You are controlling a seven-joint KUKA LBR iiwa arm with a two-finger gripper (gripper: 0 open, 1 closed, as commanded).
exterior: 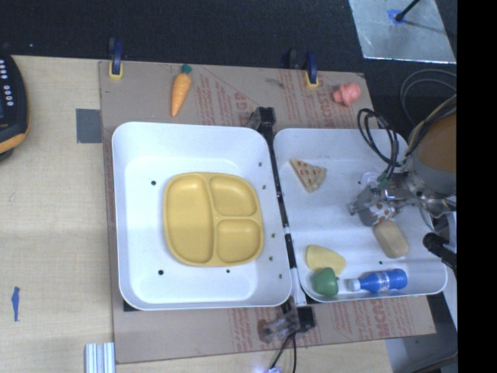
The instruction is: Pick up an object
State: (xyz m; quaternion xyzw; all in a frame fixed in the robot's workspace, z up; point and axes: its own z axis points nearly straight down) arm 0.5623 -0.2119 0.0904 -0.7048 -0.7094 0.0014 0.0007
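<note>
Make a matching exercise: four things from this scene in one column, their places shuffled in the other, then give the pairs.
Things:
1. yellow divided plate
2. toy carrot
3. blue bottle
4. pizza slice

Places:
A. right bin, near edge
B. cardboard beyond the left bin
C. left bin, middle
D. right bin, far left part

Pairs: 1-C, 2-B, 3-A, 4-D

Wooden bench (54, 208) carried a brown cardboard sheet (225, 95), two white bins side by side on it, left bin (140, 208), right bin (342, 146), toy carrot (180, 92) and pink toy (347, 93) lay near the sheet's far edge, black handset (9, 103) sat at the bench's left edge.
</note>
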